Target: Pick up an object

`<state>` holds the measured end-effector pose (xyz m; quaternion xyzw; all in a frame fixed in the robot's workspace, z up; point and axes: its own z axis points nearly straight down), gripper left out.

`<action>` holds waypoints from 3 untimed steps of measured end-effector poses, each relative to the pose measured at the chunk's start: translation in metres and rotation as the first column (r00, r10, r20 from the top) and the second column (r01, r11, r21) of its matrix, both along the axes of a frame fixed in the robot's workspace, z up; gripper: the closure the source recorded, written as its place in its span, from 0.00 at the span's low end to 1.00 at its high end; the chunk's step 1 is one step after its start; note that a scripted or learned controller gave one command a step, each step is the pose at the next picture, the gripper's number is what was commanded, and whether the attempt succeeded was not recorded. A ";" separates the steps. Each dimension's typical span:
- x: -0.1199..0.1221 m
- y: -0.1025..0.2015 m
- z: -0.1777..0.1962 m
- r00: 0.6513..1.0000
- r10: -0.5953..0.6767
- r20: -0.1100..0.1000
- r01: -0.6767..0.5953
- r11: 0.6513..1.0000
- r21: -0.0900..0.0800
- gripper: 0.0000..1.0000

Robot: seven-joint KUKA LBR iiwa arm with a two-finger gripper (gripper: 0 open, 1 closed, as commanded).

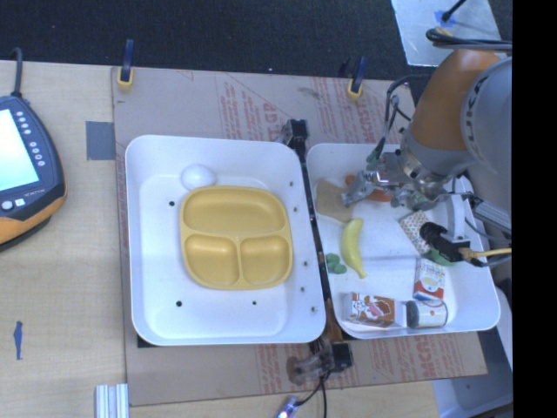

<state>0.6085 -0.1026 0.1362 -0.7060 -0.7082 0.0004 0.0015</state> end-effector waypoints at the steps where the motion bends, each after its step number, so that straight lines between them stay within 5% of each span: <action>1: 0.047 -0.042 -0.041 1.000 -0.001 -0.001 0.001 1.000 -0.001 0.00; 2: 0.048 0.057 0.057 1.000 0.001 0.002 -0.001 1.000 0.001 0.00; 3: 0.047 0.009 0.026 1.000 -0.002 -0.002 0.002 1.000 0.000 0.00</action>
